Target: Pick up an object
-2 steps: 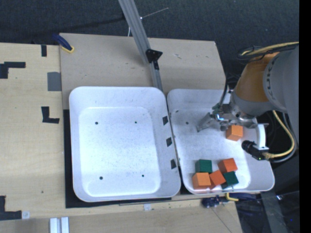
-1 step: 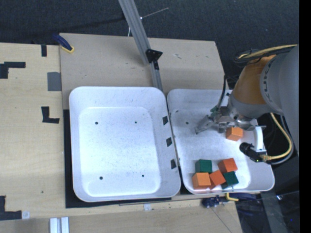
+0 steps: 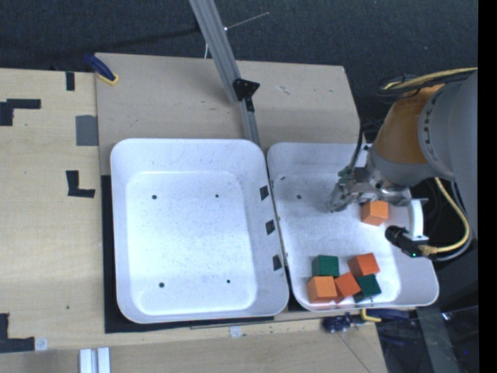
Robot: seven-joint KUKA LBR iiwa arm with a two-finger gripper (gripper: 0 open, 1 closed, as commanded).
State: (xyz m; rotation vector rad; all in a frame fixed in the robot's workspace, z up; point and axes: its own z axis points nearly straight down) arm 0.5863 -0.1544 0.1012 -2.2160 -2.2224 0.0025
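and we're looking down on the worktop (image 3: 178, 92), pale wood, with two shallow white bins side by side. the left bin (image 3: 124, 208) is the bigger sweep of white, just a few dark specks on its floor. the right bin (image 3: 311, 169) carries the action: the grey arm (image 3: 443, 130) with its orange band reaches in over the far right corner, and the gripper (image 3: 347, 194) sits low near the bin floor. whether it's wide or narrow, i cannot tell from here. just beside it, toward the right rim, there's an orange block (image 3: 375, 212), and i can't say if it's touching the gripper or merely next to it. down at the near end of the same bin, a cluster of blocks (image 3: 345, 278), orange and green, packed tight against one another. my read: these are small, light, stiff cubes, nothing fragile, probably a bit slick on their flat faces. the lone orange block looks the easier pick, taken across two opposite flat sides; the clustered ones leave little room alongside.
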